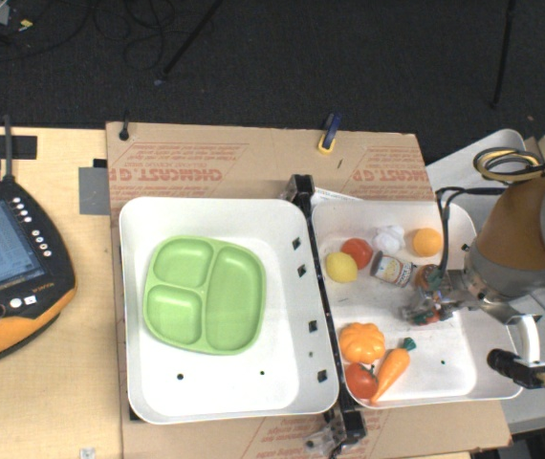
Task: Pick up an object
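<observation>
While the gripper (427,304) hovers, fingers' state unclear, the small glossy cylindrical jar (392,270) looks light, rigid, slippery; grasp its sides.

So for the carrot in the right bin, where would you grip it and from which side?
Probably across the thick orange body, just below the green top, coming straight down from above. The carrot lies flat and slanted, its pointed end against a red fruit and the small pumpkin close beside it. The side facing the bin's open floor is free, so close across the width there.
</observation>
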Available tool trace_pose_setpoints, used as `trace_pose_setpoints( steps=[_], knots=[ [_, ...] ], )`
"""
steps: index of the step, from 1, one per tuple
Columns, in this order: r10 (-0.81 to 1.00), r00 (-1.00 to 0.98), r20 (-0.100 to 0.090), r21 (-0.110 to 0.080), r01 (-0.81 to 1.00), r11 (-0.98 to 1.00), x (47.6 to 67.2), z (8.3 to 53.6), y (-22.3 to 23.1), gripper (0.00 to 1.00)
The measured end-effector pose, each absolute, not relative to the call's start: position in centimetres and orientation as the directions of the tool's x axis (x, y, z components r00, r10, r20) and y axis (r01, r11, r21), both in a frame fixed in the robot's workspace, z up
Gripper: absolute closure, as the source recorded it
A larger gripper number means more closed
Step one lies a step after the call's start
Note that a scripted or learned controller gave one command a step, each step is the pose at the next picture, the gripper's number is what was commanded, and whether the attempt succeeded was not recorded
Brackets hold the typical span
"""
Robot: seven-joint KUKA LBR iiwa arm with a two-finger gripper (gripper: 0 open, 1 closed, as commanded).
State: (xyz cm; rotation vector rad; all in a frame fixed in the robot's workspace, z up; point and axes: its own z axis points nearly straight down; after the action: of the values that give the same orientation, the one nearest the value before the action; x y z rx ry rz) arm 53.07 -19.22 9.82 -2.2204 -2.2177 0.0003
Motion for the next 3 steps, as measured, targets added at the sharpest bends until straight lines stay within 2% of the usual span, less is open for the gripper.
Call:
trace_pose_setpoints(
  steps=[2,3],
  knots=[
    [1.0,-0.001,-0.001,0.003,1.0,0.001,51.9,21.4,-18.2,1.0],
    [1.0,-0.001,0.0,0.0,1.0,0.001,51.9,22.8,-18.3,1.0]
  ],
)
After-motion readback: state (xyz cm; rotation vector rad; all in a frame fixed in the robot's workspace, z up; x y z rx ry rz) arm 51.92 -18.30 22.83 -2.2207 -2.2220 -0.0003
